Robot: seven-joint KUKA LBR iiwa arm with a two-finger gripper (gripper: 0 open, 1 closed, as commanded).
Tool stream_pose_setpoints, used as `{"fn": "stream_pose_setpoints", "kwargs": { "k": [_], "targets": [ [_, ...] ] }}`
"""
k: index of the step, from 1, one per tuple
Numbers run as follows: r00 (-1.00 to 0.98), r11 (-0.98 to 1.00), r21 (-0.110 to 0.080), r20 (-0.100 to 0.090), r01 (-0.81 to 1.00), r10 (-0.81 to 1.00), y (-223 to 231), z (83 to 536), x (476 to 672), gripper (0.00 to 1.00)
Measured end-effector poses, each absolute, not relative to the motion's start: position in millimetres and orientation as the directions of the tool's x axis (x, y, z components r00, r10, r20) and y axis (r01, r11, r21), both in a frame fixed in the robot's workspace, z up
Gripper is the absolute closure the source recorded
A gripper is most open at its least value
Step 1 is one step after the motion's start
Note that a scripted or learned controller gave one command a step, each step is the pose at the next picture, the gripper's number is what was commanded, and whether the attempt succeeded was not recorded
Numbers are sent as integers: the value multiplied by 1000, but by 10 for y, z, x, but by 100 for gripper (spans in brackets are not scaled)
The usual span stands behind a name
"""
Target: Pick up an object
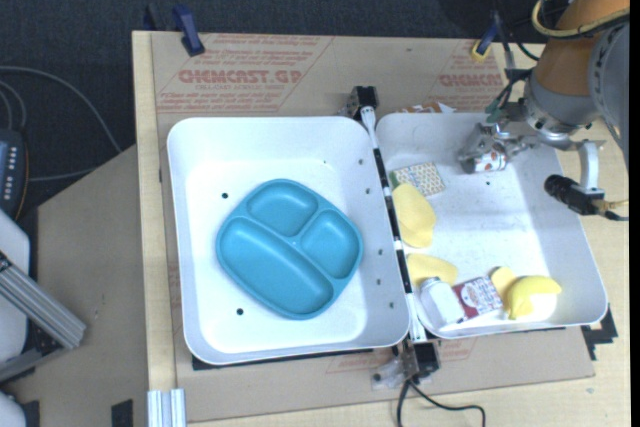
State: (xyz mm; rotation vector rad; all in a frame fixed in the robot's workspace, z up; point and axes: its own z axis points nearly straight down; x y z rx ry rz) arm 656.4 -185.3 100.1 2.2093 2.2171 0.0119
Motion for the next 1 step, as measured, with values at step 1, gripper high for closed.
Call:
{"fn": "stream_pose_setpoints", "kwargs": {
  "k": [1],
  "targets": [
    [-1, 1, 11, -1, 1000, 1000, -1309, 905, 6554, 100]
  ]
}}
